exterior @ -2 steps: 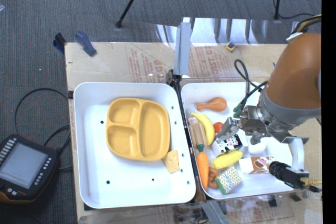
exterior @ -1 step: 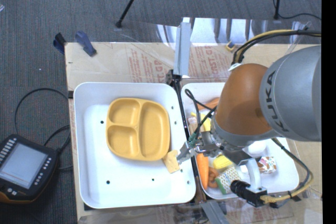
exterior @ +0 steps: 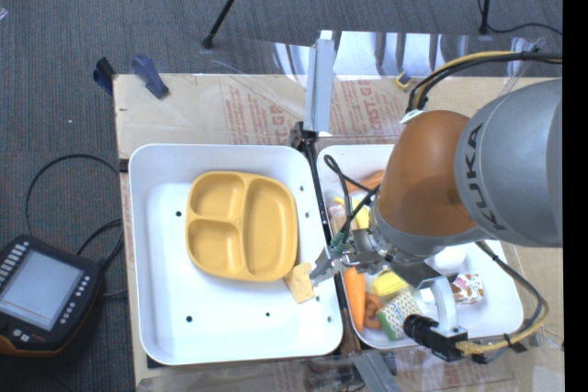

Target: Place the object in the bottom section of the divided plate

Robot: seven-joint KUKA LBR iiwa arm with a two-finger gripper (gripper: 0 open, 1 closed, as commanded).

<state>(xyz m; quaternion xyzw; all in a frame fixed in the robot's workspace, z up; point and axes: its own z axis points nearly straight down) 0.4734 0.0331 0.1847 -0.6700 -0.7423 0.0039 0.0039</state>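
Arm (exterior: 478, 170) reaches in from right, over right bin (exterior: 510, 312). Gripper (exterior: 317, 274) sits at divider between bins, tip over left bin (exterior: 156, 197). Pale yellow cheese-like piece (exterior: 299, 283) at fingertips, appears pinched between them, just off lower right rim of yellow divided plate (exterior: 243, 225). Piece not inside any plate section. Plate lies flat in left bin. Carrot (exterior: 356, 294), corn (exterior: 390, 283), small carton (exterior: 467, 288) lie in right bin.
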